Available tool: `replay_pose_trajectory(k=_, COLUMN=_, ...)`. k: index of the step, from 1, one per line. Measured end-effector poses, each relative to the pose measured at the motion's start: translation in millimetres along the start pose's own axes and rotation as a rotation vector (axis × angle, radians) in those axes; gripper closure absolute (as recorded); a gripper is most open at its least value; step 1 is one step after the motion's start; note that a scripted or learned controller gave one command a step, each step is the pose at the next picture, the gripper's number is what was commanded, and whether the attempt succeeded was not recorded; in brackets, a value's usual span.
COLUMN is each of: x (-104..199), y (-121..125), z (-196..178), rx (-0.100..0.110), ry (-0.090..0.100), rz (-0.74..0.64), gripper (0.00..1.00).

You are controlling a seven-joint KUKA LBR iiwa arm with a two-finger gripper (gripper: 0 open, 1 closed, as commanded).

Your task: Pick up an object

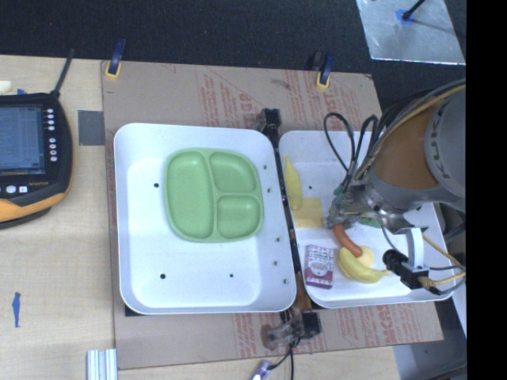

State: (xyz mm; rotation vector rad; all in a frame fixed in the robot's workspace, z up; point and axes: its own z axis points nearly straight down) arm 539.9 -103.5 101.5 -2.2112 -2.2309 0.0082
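Poised low over the right bin (pixel 317 145) with the gripper (pixel 346 212) (finger state impossible to tell) just above the orange carrot (pixel 348 241), near the front edge beside the banana (pixel 360 267). Best lowered squarely, straddling the carrot only.

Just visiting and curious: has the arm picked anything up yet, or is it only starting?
Done: the arm has reached into the right bin. In hand: the gripper is low beside the carrot and banana. Left: nothing looks lifted, so the pickup itself.
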Motion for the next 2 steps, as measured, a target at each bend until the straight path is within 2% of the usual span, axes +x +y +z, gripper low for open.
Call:
replay_pose_trajectory(k=1, x=64, y=0, z=-91, rx=-0.002, ry=0.005, rz=0.004, gripper=1.0)
replay_pose_trajectory(k=2, x=123, y=21, z=-106, rx=0.0, ry=0.005, rz=0.005, gripper=1.0)
